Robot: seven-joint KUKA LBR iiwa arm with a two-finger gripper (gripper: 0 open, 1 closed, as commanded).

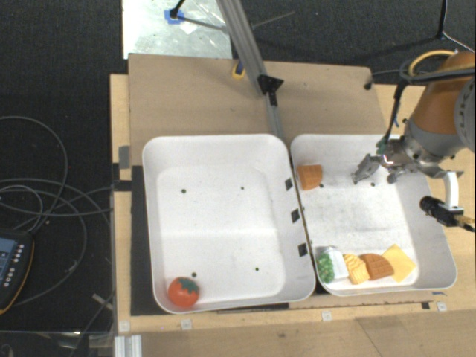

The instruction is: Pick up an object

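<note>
My gripper (377,171) hangs over the far part of the right bin (372,214), with its two fingers spread apart and nothing between them. An orange block (310,175) lies to its left near the bin's far left corner. Along the near edge of that bin sit a green and white item (327,265), a ridged yellow piece (356,268), a brown piece (377,265) and a yellow wedge (400,262). A red tomato-like ball (183,291) rests in the near left corner of the left bin (216,222).
A grey slanted pole (245,36) runs from the top down to the gap between the bins. Black clips (294,215) join the two bins. Cables (44,192) lie on the floor at the left.
</note>
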